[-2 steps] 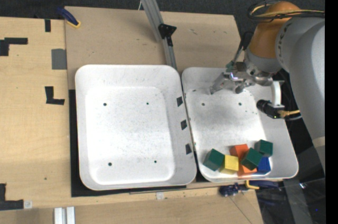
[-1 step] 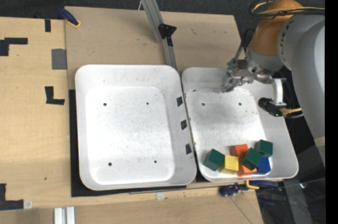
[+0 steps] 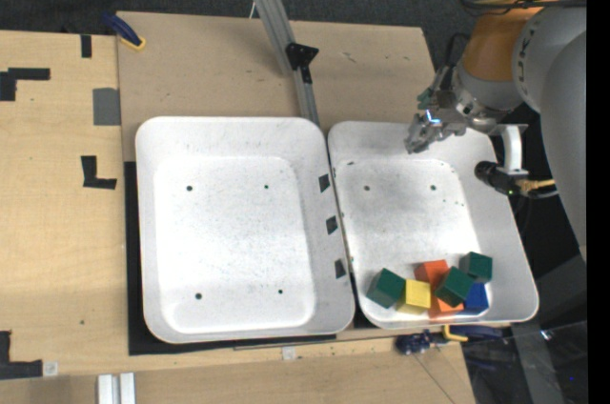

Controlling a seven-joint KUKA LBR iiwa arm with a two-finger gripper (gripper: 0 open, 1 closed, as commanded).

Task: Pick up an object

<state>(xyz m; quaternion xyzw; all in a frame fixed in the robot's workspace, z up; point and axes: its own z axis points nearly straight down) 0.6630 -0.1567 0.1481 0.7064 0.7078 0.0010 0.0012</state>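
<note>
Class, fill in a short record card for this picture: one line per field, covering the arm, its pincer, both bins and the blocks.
arm: grey with an orange band, reaching in from the right
pincer: above the far rim of the right bin, nothing seen held
left bin: white, shallow
right bin: white, holds the blocks
blocks: clustered at the near end of the right bin; green block, yellow block, orange block, blue block, two more green ones
distance: pincer well apart from the blocks
</note>
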